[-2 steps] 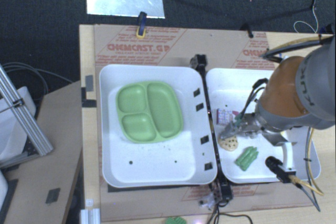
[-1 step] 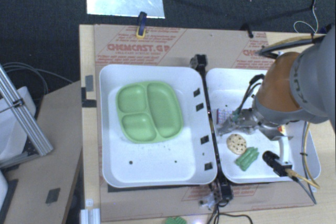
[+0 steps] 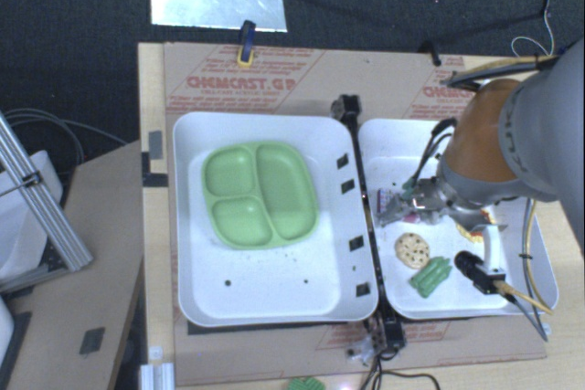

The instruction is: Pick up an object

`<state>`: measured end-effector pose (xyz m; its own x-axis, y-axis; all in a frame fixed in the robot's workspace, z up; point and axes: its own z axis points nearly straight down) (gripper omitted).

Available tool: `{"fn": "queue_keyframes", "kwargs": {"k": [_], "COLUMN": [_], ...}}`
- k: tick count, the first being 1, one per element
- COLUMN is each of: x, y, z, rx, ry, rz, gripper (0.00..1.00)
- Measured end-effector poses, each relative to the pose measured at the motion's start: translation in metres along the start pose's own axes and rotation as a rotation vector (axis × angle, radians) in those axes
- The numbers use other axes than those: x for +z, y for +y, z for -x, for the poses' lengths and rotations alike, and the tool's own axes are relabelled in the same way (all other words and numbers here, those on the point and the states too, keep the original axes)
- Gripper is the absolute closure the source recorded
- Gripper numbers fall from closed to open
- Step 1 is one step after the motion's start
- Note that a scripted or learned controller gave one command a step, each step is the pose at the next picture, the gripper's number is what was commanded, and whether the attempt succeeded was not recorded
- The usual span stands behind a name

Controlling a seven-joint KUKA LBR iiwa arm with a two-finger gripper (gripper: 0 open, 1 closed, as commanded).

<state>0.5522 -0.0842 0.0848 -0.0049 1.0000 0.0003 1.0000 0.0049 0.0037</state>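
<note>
Two white bins sit side by side on the bench; the left bin point(image 3: 192, 288) carries a green divided tray point(image 3: 260, 195). Over the right bin point(image 3: 393, 142), the gripper point(image 3: 402, 204) hangs near its left wall, just above a cookie point(image 3: 412, 249) and a green object point(image 3: 430, 277) by the near edge.

A robotics lab: a grey arm point(image 3: 535, 132) over white bins point(image 3: 187, 288) on a cardboard-covered bench point(image 3: 265, 78), cables trailing.

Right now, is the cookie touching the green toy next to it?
Apart. The camera view shows a thin strip of white bin floor between the cookie and the green toy, which lies just below and right of it.
</note>
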Motion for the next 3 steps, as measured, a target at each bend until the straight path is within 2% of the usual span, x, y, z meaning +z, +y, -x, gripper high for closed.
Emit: {"fn": "queue_keyframes", "kwargs": {"k": [1,2,3], "x": [0.001,-0.011,-0.105], "y": [-0.069,-0.064,-0.037], "z": [0.058,0.054,-0.035], "rx": [0.012,0.004,-0.010], "ry": [-0.002,-0.002,0.002], "rz": [-0.007,0.002,0.009], "gripper": [0.00,1.00,1.00]}}
